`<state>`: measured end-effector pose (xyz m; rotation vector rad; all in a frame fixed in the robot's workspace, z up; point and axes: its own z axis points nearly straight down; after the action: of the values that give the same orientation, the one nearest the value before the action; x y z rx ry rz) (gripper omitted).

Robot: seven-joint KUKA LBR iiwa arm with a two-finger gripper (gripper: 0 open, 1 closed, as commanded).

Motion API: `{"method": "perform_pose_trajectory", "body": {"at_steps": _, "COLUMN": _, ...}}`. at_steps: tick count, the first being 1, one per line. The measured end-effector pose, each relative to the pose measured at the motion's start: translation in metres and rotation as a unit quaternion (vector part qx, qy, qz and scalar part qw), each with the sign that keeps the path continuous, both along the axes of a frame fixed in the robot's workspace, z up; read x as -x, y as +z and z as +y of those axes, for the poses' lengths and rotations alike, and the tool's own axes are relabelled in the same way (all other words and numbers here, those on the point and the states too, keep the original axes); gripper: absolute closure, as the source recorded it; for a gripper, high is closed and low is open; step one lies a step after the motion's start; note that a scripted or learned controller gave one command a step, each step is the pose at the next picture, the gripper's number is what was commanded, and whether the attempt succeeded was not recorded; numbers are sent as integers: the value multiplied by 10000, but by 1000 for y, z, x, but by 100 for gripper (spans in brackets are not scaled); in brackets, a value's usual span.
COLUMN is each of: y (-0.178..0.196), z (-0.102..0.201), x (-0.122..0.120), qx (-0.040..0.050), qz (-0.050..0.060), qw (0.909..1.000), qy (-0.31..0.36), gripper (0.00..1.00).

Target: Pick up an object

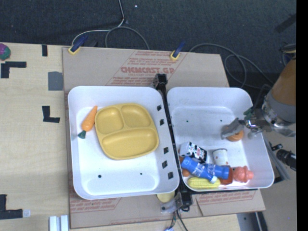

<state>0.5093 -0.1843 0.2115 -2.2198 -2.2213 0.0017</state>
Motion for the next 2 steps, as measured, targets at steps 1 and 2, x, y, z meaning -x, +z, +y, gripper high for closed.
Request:
{"method": "perform_pose_trajectory", "body": {"at_steps": 1, "y": -121, "z": -41, "x": -30, "qx": 3, "qz": 23, "qw": 10000, "qy": -8, "gripper": 0}}
{"method": "perform_pose_trajectory", "body": {"at_steps": 2, "y": -125, "z": -8, "x": -76, "qx": 24, "qz": -22, "qw": 10000, "qy": 17, "gripper": 0}}
